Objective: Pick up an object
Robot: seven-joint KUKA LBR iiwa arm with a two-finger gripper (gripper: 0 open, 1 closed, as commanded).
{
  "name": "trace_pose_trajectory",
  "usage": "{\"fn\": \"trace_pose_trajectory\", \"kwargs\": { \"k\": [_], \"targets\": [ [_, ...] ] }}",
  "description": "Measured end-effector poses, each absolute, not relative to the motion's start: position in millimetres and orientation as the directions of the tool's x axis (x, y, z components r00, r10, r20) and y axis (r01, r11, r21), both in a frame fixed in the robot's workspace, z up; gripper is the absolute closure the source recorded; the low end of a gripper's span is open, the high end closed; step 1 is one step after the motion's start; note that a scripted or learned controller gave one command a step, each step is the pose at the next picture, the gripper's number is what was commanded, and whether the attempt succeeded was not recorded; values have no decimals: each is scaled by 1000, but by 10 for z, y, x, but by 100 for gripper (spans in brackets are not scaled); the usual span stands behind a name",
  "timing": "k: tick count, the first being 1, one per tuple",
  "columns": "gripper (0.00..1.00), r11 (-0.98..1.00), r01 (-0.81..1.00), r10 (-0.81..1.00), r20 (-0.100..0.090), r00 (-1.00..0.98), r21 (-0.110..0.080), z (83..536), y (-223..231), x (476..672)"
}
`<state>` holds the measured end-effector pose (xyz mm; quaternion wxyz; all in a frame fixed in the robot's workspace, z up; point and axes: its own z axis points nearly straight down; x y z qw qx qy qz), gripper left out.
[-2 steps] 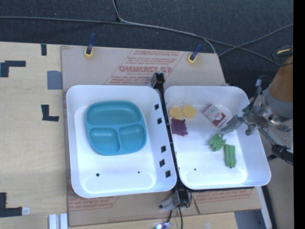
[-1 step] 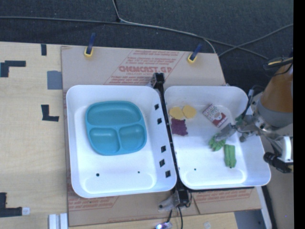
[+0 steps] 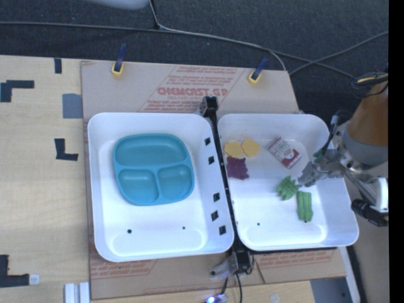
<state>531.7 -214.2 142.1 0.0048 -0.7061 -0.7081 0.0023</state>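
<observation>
The right bin [image 3: 315, 235] holds several small items. Two yellow pieces [image 3: 242, 148] lie at its back left, with a purple grape bunch [image 3: 237, 167] just in front of them. A red and white packet [image 3: 284, 152] lies toward the back middle. A leafy green piece [image 3: 287, 187] and a long green vegetable [image 3: 305, 206] lie at the middle right. My gripper [image 3: 308, 176] reaches in from the right, low over the bin, its tip just right of and above the leafy green piece. Nothing is visibly held.
A blue divided plate [image 3: 153, 168] lies in the left bin [image 3: 158, 238]. A black divider strip [image 3: 218, 175] runs between the bins. The arm's grey wrist and orange band [image 3: 369, 122] hang over the right bin's right rim. Yellow clamps [image 3: 118, 67] pin the cardboard at the back.
</observation>
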Motion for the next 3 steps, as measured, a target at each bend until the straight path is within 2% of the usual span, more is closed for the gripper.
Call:
{"fn": "trace_pose_trajectory", "kwargs": {
  "k": [1, 2, 3],
  "targets": [
    [100, 2, 1000, 1000, 1, -2, -1, 1825, -2097, 5310],
    [100, 3, 1000, 1000, 1, -3, -1, 2141, -2092, 5323],
    [100, 7, 1000, 1000, 2, -7, -3, 2213, -1612, 5412]
  ]
}}
